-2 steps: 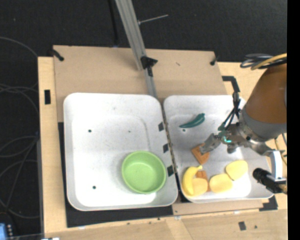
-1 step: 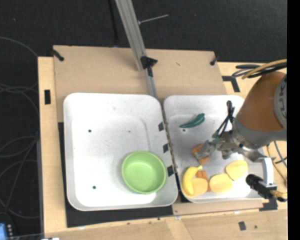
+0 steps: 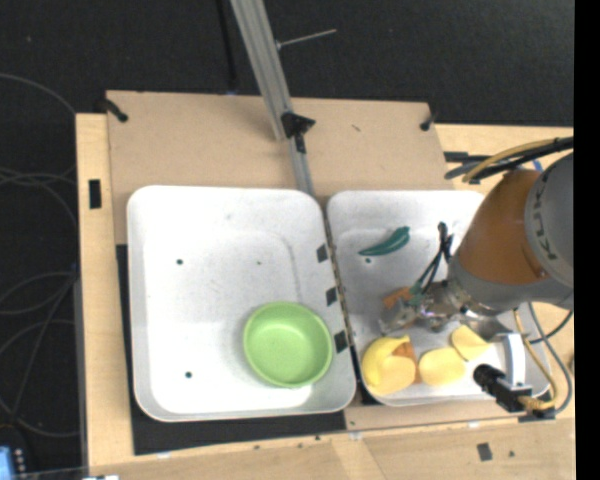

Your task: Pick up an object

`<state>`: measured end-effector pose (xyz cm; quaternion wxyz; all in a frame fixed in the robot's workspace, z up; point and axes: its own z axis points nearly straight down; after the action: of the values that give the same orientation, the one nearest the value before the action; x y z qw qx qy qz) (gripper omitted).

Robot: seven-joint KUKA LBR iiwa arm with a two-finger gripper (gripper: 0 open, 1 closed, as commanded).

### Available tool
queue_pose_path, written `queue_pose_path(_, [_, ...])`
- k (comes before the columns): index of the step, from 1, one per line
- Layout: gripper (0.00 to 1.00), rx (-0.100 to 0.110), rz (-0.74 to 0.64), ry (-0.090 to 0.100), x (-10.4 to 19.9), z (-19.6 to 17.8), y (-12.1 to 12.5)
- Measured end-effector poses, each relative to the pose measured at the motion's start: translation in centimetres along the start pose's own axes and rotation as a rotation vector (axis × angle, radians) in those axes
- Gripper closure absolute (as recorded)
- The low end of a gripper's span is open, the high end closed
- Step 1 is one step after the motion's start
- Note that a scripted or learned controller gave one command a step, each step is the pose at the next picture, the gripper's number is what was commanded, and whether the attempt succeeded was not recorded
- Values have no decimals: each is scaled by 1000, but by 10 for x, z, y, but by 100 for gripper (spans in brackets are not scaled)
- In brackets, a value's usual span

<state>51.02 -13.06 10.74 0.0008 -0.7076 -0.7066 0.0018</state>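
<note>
In the right bin, near its front edge, my claw hangs low over yellow pieces. Grip: cannot tell. I'm mid-reach; next, settle squarely and close.

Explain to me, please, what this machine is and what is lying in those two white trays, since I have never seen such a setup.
One camera fixed above the bench looks down at a slant. The grey and orange shape at the right is a robot arm; its gripper hangs low in the right bin, above some yellow lumps. A small teal piece lies further back in that bin. The left bin holds a green bowl. The picture is too blurred to tell whether the gripper holds anything.
</note>
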Motion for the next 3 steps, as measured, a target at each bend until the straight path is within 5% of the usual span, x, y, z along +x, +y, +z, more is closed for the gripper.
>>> queue_pose_path(1, [100, -7, 2, 3, 1, -14, 2])
queue_pose_path(3, [100, -12, -5, -1, -8, -113, 7])
